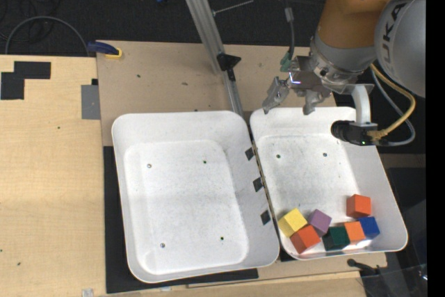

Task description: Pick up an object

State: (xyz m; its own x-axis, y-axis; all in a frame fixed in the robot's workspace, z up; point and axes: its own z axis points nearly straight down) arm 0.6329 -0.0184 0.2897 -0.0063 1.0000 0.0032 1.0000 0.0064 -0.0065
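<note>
Several small blocks lie in the near corner of the right bin (316, 149): a yellow block (294, 220), a purple block (320, 220), a red block (304, 238), a green block (336, 238), two orange blocks (359, 205), and a blue block (370, 227). My gripper (292, 98) hangs over the far rim of the right bin, well away from the blocks. Its fingers are spread apart and hold nothing.
The left bin (184, 191) sits beside the right one, with black clips along the seam between them. A slanted aluminium post (205, 17) rises behind the bins. Light wooden board lies at the left.
</note>
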